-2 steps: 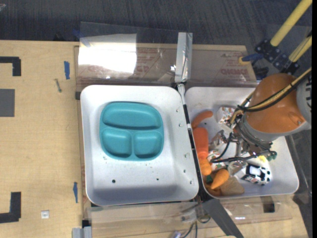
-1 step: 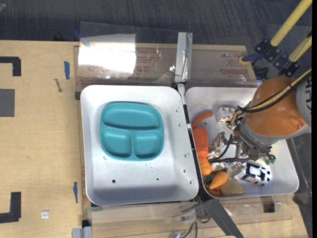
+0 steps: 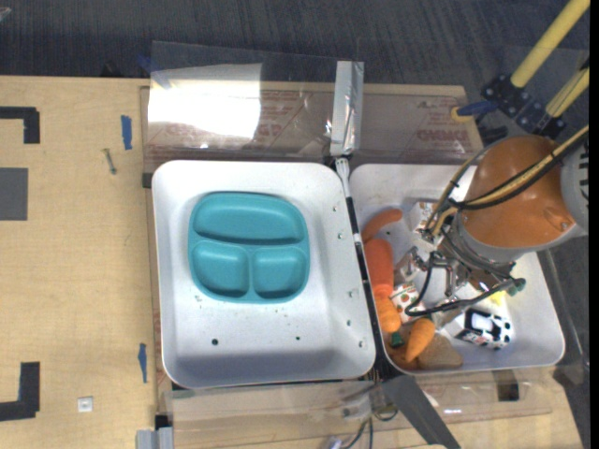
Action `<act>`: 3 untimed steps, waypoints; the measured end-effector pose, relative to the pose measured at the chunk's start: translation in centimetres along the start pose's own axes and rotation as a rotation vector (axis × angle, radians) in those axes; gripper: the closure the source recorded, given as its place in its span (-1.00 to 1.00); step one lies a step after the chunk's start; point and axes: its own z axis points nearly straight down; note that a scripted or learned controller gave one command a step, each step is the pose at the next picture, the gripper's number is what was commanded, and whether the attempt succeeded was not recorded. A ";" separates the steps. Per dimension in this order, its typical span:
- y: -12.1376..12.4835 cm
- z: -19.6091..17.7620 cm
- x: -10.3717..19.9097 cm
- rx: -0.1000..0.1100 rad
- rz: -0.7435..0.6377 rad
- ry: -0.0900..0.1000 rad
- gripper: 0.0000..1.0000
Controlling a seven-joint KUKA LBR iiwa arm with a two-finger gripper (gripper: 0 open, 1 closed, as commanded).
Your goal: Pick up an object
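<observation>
So the gripper point(image 3: 447, 283) is hanging low over the right bin point(image 3: 543, 340), and honestly I can't tell how it's set. The orange carrot toys point(image 3: 382, 267) are lying just left of it, a black-and-white toy point(image 3: 487, 326) sitting just right.

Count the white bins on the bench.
2. The left bin holds a teal tray; the right bin holds toys, with the arm over it, so more may be hidden beneath.
</observation>
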 end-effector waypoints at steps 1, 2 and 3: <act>-0.3 -1.3 -0.5 0.012 0.000 -0.015 1.00; -0.2 -0.1 -0.3 -0.002 -0.207 -0.005 1.00; 1.0 -0.1 1.1 0.004 -0.447 -0.009 1.00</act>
